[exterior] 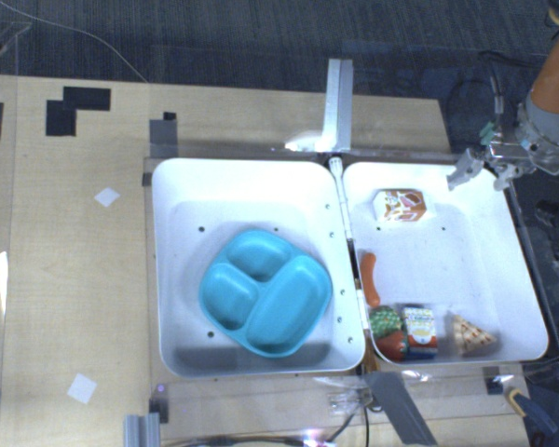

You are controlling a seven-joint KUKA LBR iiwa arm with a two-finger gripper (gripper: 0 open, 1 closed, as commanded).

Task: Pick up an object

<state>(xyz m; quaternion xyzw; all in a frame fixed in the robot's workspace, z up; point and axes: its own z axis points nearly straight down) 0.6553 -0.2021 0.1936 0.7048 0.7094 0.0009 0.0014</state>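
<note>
The right bin [484, 250] holds several small items. A white and orange packet [400, 205] lies near its back wall. An orange stick-shaped piece [369, 279] lies along its left wall. At the front sit a green and red item [388, 330], a small printed carton [420, 330] and a tan wedge [470, 335]. My gripper [483, 171] hangs over the bin's back right corner, open, with nothing between its fingers. It is right of the packet and apart from it.
A blue divided dish [265, 291] lies in the left bin [182, 250]. A metal post [339, 105] rises behind the wall between the bins. Cables run over the dark floor at the back right.
</note>
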